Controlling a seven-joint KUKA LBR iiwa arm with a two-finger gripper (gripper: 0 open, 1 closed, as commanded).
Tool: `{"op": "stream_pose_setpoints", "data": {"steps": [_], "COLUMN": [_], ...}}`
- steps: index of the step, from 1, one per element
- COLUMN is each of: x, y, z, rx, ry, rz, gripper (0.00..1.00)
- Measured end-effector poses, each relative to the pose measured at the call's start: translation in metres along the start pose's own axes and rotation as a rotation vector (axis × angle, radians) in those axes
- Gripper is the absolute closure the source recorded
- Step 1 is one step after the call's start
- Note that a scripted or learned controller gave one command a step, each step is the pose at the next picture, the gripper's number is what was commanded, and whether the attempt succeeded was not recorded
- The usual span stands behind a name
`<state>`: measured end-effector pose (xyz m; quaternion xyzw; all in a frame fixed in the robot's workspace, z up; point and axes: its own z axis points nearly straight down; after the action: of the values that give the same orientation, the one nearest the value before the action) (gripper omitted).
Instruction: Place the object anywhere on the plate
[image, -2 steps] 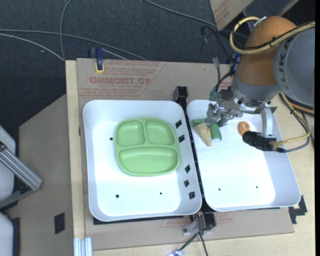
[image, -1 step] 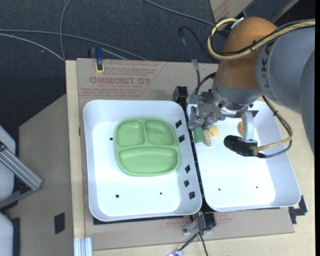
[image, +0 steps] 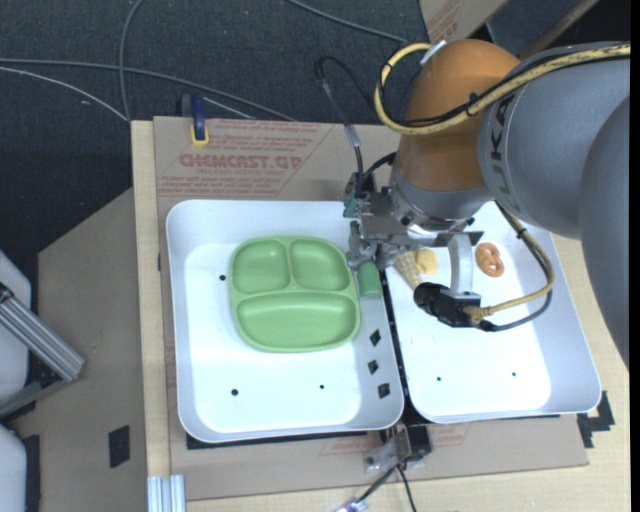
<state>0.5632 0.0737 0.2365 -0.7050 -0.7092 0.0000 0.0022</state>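
Observation:
The light green divided plate (image: 293, 293) lies in the left white bin (image: 200, 380), with three compartments, all bare. My gripper (image: 369, 256) hangs over the ridge between the two bins, just off the plate's right rim. Its fingers are shut on a small green oblong object (image: 368, 279), which sticks out below them and points toward the camera. The object hangs beside the plate's right edge, not over it. The orange wrist band (image: 450, 110) and grey arm cover the back of the right bin.
In the right bin (image: 520, 380) a pale yellow piece (image: 421, 264) lies close to the gripper, and a small orange pretzel shape (image: 490, 260) lies further right. A black plug on a yellow cable (image: 447, 303) dangles from the arm over that bin.

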Motion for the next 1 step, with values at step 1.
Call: {"op": "stream_pose_setpoints", "data": {"steps": [1], "x": [0.0515], "y": [-0.0198], "z": [-0.0061], "rx": [0.001], "ry": [0.000], "rz": [-0.001], "gripper": [1.00]}}
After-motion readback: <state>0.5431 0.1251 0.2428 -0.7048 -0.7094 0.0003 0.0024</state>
